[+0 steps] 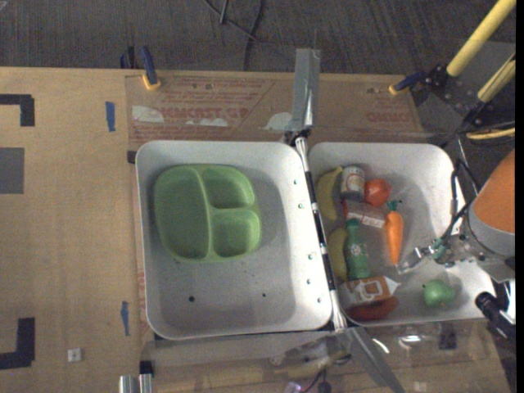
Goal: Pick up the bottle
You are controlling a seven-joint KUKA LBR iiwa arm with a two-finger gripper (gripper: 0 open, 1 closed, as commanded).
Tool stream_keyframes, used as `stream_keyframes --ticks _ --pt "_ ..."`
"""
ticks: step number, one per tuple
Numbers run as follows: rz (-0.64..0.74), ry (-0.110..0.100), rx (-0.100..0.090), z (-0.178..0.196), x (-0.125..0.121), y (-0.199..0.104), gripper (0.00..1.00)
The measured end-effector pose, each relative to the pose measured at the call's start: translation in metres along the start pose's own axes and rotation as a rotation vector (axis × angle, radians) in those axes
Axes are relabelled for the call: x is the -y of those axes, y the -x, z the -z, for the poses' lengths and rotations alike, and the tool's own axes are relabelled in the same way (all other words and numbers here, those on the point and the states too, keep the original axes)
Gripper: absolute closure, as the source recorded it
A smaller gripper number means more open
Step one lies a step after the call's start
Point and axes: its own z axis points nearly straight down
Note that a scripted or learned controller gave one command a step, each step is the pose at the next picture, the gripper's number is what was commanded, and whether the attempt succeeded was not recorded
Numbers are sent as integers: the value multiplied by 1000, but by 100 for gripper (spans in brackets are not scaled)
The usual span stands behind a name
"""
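In the right bin (pixel 438 158), one green bottle (pixel 356 252) lies beside two bananas (pixel 329 191), one carrot (pixel 394 229), one tomato (pixel 376 191) and one green pear (pixel 438 293). The tool (pixel 417 255) hovers near the carrot, grasping nothing; its spread cannot be told. Approach step: it must shift left over the bottle. The left bin (pixel 155 301) holds one green tray (pixel 207 212).

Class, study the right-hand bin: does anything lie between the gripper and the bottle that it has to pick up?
Yes. The carrot lies upright in the picture between the gripper on the right and the green bottle to its left. The bottle is also crowded by a banana on its far side and a carton below it.
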Motion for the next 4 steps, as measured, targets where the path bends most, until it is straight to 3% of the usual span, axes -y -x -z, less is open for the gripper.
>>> stream_keyframes --ticks 1,2,3,4 --pt "-15 -6 -23 -9 2 22 0" --pt "-110 -13 -12 -6 -19 -14 0" --pt "-162 -14 -11 20 6 17 0" --pt "-159 -10 -8 -11 2 -1 0"
